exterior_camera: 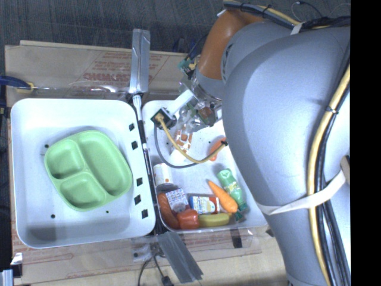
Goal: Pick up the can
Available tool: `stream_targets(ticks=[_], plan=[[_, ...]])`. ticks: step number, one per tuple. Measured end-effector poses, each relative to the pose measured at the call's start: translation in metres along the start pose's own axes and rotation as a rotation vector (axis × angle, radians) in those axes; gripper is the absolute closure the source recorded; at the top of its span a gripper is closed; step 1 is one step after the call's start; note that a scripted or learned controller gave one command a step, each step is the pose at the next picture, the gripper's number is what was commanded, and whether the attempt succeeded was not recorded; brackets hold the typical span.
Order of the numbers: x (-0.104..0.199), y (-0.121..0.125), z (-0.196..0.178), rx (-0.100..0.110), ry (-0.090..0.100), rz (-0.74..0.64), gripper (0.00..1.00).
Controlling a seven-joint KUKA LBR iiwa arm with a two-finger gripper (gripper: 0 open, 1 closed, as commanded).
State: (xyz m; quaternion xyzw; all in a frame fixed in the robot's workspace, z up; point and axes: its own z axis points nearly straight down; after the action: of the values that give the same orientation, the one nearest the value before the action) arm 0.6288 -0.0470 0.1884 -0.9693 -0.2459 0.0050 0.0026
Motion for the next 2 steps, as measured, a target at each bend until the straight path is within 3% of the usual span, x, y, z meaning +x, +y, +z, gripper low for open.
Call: stream_targets(ticks=[1,2], plan=[[0.0446,-0.0488,-0.0017,-0.005,0.007,0.243,1.0],[0.0446,-0.049,-0.0014,-0.006,0.006,0.243,0.0]])
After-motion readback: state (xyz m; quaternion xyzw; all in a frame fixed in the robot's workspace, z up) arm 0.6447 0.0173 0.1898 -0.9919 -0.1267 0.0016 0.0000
